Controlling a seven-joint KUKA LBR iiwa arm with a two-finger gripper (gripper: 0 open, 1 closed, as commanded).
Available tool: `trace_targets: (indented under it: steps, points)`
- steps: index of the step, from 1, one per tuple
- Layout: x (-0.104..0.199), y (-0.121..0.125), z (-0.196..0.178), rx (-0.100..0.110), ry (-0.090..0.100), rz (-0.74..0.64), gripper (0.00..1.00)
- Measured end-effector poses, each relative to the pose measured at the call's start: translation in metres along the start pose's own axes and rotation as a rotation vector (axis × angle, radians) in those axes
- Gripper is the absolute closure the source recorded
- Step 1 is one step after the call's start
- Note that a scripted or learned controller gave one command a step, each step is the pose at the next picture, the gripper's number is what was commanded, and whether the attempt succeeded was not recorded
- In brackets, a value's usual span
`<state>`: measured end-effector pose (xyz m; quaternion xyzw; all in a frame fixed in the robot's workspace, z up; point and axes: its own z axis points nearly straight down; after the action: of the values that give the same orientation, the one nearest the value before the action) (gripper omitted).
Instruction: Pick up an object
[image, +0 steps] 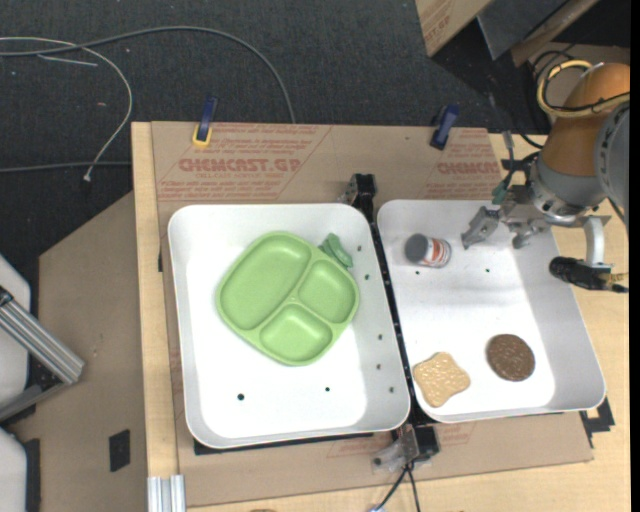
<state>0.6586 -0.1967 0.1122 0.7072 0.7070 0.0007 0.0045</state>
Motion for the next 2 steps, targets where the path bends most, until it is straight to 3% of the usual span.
trace_targets:
  steps: [1,2]
  points:
    - [0.003,-0.001,-0.005,0.005,0.005,-0.001,1.00]
    - [0.005,-0.001,-0.069,0.002,0.004,-0.001,1.00]
